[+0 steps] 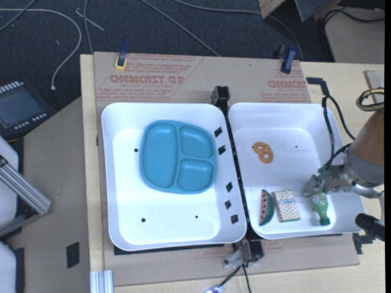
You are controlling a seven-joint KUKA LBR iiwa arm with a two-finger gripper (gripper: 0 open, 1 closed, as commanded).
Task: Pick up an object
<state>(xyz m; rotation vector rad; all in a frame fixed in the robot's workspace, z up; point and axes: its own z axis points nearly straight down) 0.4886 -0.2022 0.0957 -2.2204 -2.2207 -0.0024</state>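
In the right bin (287, 124), a brown pretzel (263, 152) lies near the middle. Along the front wall lie a watermelon slice (264, 207), a small patterned box (286, 206) and a green bottle (321, 211). My gripper (320, 185) reaches in from the right and hangs low at the bin's right side. It sits just behind the top of the green bottle, close to touching it.
The left bin (122, 163) holds a blue divided plate (178, 156). Black clips run down the divider (229, 163) between the bins. Cables trail along the right bin's right rim (330, 127). Clamps hold the bench's cardboard at the back.
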